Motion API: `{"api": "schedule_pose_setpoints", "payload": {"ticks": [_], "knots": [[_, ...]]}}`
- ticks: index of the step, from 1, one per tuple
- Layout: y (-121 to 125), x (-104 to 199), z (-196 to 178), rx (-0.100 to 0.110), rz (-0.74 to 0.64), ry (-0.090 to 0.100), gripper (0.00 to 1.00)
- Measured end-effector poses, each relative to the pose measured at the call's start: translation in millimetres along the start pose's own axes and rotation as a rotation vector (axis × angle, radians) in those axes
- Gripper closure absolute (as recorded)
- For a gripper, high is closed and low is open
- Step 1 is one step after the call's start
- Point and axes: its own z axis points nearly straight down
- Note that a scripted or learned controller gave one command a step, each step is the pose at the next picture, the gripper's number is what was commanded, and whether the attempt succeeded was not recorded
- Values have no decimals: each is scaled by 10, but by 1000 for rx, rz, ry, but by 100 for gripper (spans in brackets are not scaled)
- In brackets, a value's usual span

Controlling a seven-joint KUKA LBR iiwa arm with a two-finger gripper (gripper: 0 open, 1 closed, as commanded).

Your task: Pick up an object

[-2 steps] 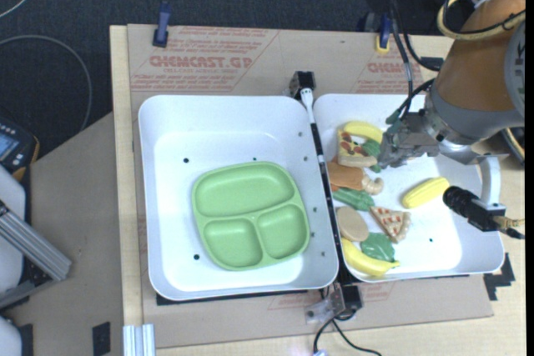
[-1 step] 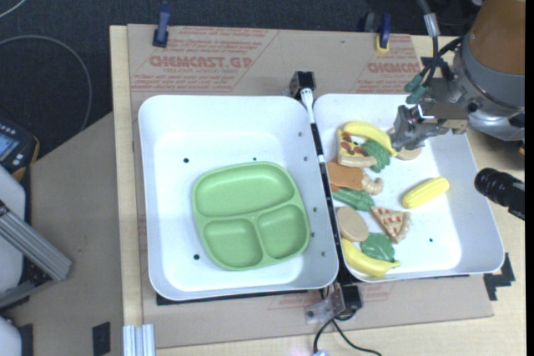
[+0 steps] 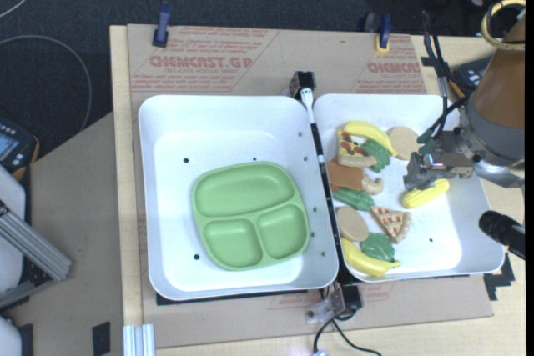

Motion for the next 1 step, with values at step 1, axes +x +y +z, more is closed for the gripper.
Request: {"api": "schedule_pose_setpoints", "payload": {"ticks": [1], "knots": [[17, 547, -14, -9, -14, 4, 100]]}}
